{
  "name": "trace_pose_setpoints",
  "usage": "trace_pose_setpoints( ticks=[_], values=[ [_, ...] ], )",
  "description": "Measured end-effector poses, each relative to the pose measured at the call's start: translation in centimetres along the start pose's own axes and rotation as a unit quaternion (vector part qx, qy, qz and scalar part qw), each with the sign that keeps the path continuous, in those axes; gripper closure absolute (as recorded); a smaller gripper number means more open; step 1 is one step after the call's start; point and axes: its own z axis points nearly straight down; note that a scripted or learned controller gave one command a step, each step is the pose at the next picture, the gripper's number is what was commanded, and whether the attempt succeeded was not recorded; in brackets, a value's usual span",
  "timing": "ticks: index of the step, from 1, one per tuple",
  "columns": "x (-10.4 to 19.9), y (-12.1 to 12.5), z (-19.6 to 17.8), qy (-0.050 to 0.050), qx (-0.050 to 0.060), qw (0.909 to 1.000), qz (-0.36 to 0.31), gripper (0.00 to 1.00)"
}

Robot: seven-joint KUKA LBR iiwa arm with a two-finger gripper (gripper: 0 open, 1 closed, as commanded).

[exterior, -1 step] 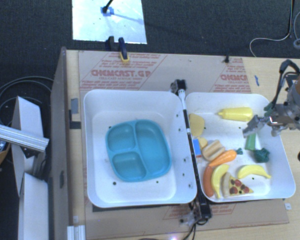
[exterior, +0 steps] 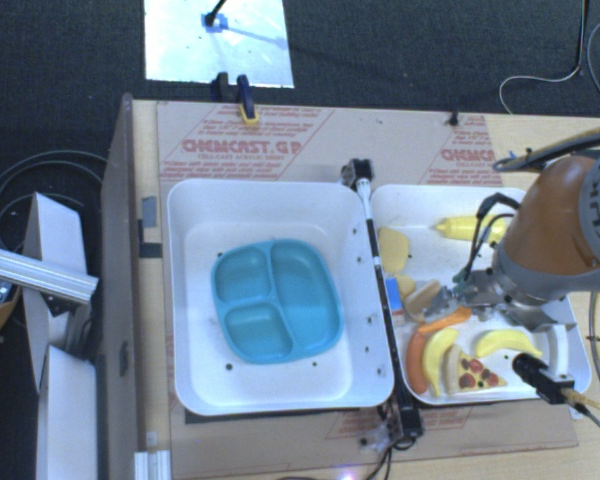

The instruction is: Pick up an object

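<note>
The right bin holds several toy foods. A pale yellow piece lies at its left wall, and a yellow squash-like piece sits further back. A tan piece and an orange carrot-like stick lie mid-bin. Along the front edge are a banana, a pizza slice and a second banana. My gripper hangs low over the middle of this bin, just right of the tan piece and above the orange stick. Nothing is visibly held.
The left bin holds a blue divided plate. A black-and-white divider bar runs between the bins. The arm's orange wrist band covers the right bin's right side. A small blue item lies by the divider.
</note>
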Motion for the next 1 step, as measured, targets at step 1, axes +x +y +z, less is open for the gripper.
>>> trace_pose_setpoints(
  ticks=[1],
  values=[
    [2.22,6.15,3.00,-0.004,-0.013,0.9999,-0.001,0.00]
  ],
)
